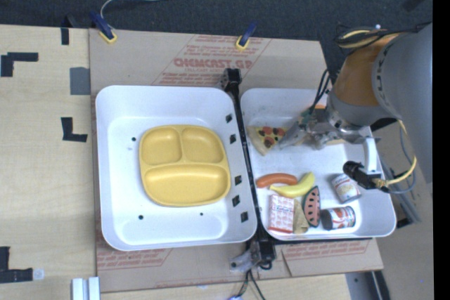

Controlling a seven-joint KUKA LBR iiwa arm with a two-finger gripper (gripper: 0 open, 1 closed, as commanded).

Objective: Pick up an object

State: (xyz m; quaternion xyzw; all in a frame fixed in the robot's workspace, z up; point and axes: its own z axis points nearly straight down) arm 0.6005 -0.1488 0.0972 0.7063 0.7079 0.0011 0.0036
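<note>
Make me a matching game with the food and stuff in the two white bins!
Things:
1. yellow tray
2. pizza slice
3. banana
4. can

Places:
A. right bin, near its front right corner
B. left bin
C. right bin, beside the end effector
D. right bin, just below the hot dog

Pairs: 1-B, 2-C, 3-D, 4-A

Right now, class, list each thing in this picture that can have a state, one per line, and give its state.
yellow divided plate: flat in the left bin, nothing on it.
pizza slice: flat in the right bin, beside the gripper.
banana: lying across the hot dog.
watermelon slice: lying flat.
red can: on its side.
small can: tilted.
</note>
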